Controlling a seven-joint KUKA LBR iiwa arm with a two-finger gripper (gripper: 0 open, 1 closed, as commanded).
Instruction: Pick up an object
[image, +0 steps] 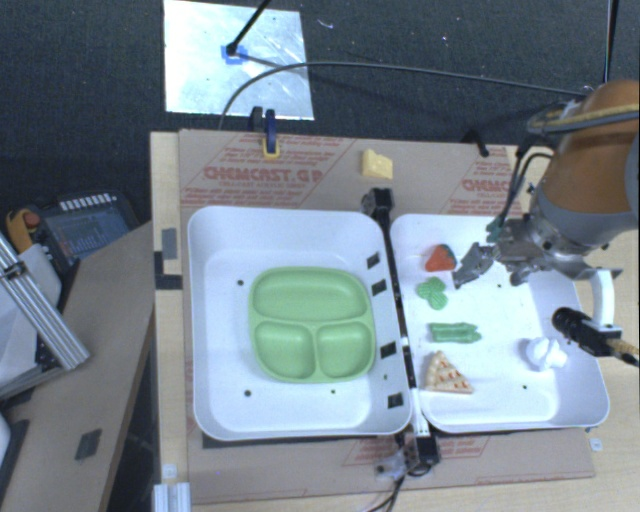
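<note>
One fixed camera looks down on me at a slant from above the bench, far enough back for both bins, my gripper (487, 262) toward frame right.

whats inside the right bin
The right bin holds a red piece, two green pieces, a pizza slice and a white piece. The arm covers its far right corner.
</note>
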